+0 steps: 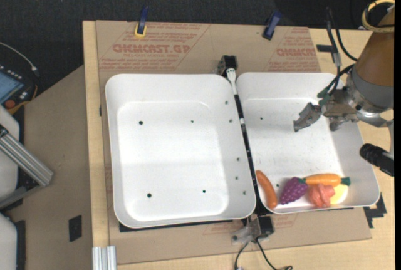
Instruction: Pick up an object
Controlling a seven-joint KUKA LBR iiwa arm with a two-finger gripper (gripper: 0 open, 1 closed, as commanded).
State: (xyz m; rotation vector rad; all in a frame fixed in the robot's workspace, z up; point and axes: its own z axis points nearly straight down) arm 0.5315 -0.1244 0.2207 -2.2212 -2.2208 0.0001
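The arm is cut off at the right edge; its jaws are too small to read.

Fixed overhead camera, slanted over bins

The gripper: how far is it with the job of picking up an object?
Nothing looks done yet. The gripper is over the upper part of the right bin with nothing between its fingers. The toys, among them a purple grape bunch and an orange carrot, lie along the bin's near edge. Reaching them, gripping one and lifting it are all left.
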